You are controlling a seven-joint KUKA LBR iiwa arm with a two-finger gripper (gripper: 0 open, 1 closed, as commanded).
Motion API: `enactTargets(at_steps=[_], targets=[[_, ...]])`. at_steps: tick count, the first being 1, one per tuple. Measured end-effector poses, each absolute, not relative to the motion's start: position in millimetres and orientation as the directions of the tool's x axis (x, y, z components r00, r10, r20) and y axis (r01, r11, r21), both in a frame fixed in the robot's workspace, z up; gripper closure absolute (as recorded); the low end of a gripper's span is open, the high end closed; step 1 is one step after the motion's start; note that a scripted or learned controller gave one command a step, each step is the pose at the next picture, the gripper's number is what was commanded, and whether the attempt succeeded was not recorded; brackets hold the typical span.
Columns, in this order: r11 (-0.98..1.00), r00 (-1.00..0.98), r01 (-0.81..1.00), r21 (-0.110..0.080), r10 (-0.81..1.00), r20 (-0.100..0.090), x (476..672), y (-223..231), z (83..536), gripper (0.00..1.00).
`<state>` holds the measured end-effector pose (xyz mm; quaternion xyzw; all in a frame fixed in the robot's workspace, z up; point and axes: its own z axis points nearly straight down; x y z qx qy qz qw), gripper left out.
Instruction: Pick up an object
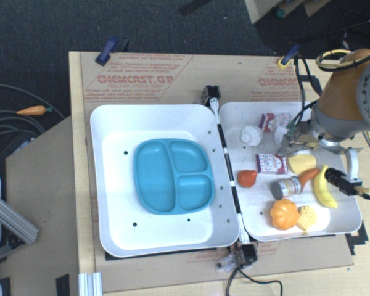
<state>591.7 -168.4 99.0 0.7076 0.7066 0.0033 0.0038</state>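
Grey metal and an orange band mark the arm's wrist, which comes in from the right over the right-hand shallow white bin (351, 224). The two-finger gripper (288, 142) hangs low near the middle of that bin, but whether it is open or closed I cannot tell, and nothing can be seen held in it.

Just below the gripper lie a small red-and-white printed carton (271, 163) and, beside it to the right, a pale yellow wedge-shaped block (302, 163). Either looks the likeliest pick. The carton is probably light and fairly stiff, with flat faces that would suit a pinch across its narrow sides; too hard a squeeze might dent it. The wedge looks like smooth plastic, so it could slip out along its slope.

Further out are a white bottle-like piece (251, 136), a second printed carton (268, 123) near the far wall, a red rounded toy fruit (247, 178) by the left wall, a small grey-lidded jar (286, 187) lying on its side, a yellow toy banana (324, 189), an orange toy pumpkin (283, 214) and a yellow waffle-textured piece (306, 217) touching it. The round ones would likely roll away from a closing grip.

In the left-hand white bin (111, 227) rests a blue sectioned plastic tray (172, 176), well apart from the gripper.
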Motion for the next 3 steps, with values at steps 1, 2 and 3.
enactTargets(at_steps=[1,2,3], targets=[[-0.001,0.001,1.000,0.009,1.000,0.000,591.5,-168,99,0.00],[0.003,-0.003,1.000,-0.013,1.000,0.003,643.9,-109,83,0.00],[0.006,-0.006,0.998,-0.055,1.000,0.011,656.3,-138,80,0.00]])
